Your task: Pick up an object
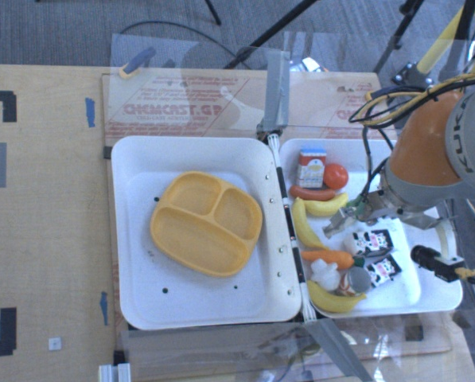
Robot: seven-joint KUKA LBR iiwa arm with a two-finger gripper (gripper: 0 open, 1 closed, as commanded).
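Observation:
My gripper hangs low in the middle of the right bin, just right of a curved banana. A second banana lies just left of it, and two black-and-white cartons sit right below it. The arm hides whatever lies directly beneath the gripper. Nothing visible is lifted off the bin floor. At the back of this bin there are a small red and white carton, a tomato and a red sausage.
A carrot, a white toy, a grey piece and a third banana crowd the right bin's front. The left bin holds a yellow divided plate. A raised divider separates the bins.

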